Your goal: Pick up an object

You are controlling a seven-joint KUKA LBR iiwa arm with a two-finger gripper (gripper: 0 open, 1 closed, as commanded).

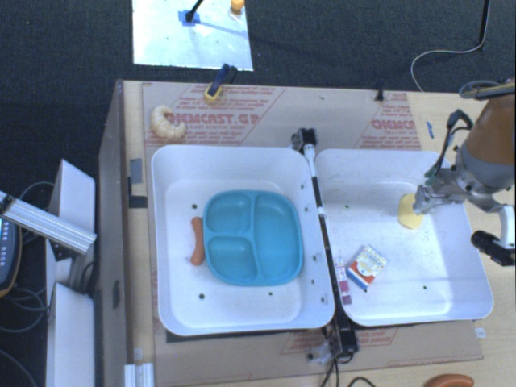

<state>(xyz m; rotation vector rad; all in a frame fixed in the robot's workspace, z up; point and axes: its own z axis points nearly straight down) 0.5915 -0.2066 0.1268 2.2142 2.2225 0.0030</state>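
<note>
The claw [425, 201] is down in the right bin [451, 297], touching a yellow object [409, 214] near its far right; whether it is apart or together, I cannot tell. Next, likely a secure pinch and lift.

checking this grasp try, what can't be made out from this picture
- Claw grip: blurred against the yellow object in the camera view, so open or shut is unclear.
- Yellow object: partly covered by the claw; shape unclear.
- Small packet: print too small to read.
- Orange item: cut off by the bottom edge.
</note>
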